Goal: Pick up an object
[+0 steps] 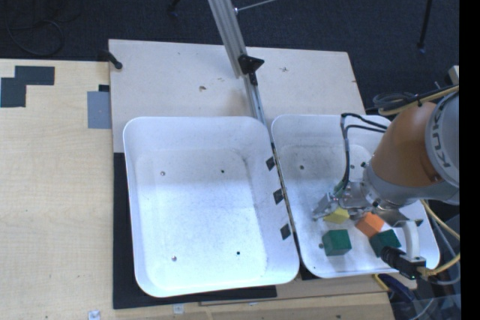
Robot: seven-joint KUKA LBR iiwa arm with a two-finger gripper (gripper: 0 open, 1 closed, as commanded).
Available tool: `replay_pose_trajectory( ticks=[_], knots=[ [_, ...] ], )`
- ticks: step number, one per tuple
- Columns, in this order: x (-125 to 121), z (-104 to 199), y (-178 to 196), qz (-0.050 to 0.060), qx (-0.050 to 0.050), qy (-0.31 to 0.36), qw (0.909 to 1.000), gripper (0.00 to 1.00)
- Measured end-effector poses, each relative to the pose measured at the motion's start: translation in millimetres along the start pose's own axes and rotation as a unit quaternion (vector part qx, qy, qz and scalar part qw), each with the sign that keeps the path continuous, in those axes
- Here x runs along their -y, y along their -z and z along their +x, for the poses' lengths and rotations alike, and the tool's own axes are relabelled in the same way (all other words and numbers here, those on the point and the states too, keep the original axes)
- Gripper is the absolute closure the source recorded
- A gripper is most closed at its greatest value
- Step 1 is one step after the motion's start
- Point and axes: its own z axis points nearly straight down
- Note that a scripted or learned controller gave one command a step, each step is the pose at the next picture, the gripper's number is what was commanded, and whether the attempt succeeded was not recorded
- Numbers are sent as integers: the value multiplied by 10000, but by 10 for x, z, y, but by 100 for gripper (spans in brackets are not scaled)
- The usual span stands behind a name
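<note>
My gripper (329, 207) is low in the right bin (309, 146), near its front middle, reaching in from the right under the orange wrist band. A small yellow object (339, 217) lies right at the gripper's tip, partly hidden by it. I cannot tell whether it is touched or gripped. A green block (337, 242) sits just in front of the gripper on the bin floor. An orange block (369, 224) and a dark green block (385, 240) lie to the right, under the wrist.
The left bin (150, 139) stands beside the right one, with a divider carrying black clips (279, 195) between them. A slanted aluminium rail (225, 19) rises behind the bins. Cables (358, 124) loop over the right bin's back rim.
</note>
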Motion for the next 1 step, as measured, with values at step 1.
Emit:
replay_pose_trajectory(
  ticks=[1],
  knots=[
    [40,184,0,-7,9,7,10000,0]
  ],
)
